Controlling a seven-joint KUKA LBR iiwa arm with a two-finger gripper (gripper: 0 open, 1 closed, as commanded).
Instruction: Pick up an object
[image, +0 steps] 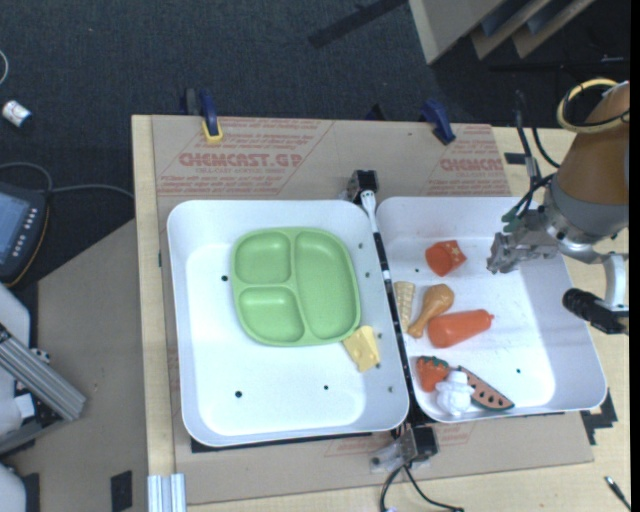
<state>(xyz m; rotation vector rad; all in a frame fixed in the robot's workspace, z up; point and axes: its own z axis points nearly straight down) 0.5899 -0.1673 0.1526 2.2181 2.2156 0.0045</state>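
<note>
The right bin (560, 385) holds several toy foods: a red-orange pepper piece (445, 257), a tan chicken drumstick (430, 306), an orange-red carrot-like piece (460, 326), a pale waffle cone (403, 299), a strawberry (431, 371), a white piece (455, 391) and a watermelon slice (486, 393). My gripper (503, 257) hangs over the upper right part of this bin, to the right of the pepper piece and apart from it. Nothing shows between its fingers.
The left bin (200, 390) bears a green divided plate (296, 286), with a yellow cheese wedge (363, 348) at the plate's lower right. The grey arm with its orange band (595, 165) comes in from the right. Clamps sit on the board's far edge.
</note>
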